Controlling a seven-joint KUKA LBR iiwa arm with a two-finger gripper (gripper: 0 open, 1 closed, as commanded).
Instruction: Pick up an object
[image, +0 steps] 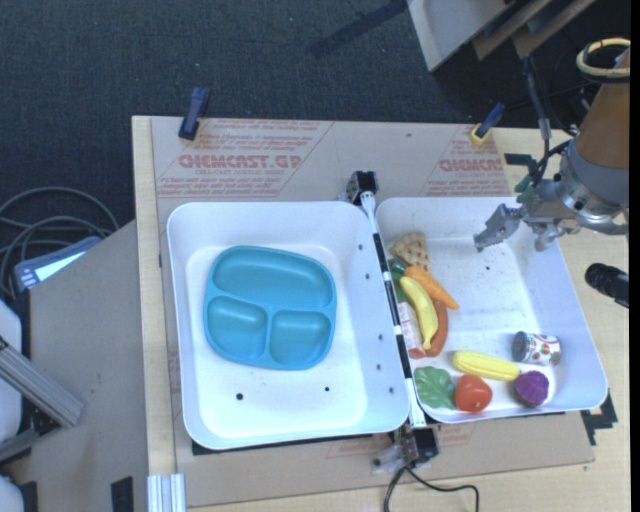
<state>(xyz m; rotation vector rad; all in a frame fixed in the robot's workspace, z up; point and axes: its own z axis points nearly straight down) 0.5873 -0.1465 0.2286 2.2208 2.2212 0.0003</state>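
Note:
My gripper (518, 234) hangs open over the far part of the right bin (500, 290), with nothing between its fingers. Toy food lies below and to its left along the bin's left wall: a waffle piece (408, 248), an orange carrot (432, 287), a yellow banana (420, 310) and a red piece (438, 336). Along the near edge lie a green leaf (433, 385), a red tomato (472, 393), a yellow corn cob (485, 364), a purple piece (532, 387) and a small patterned can (538, 348).
The left bin (190, 250) holds a blue divided plate (270, 305). A black hinge strip (385, 290) runs between the two bins. Blue clamps (192, 112) (486, 122) sit on the cardboard behind the bins.

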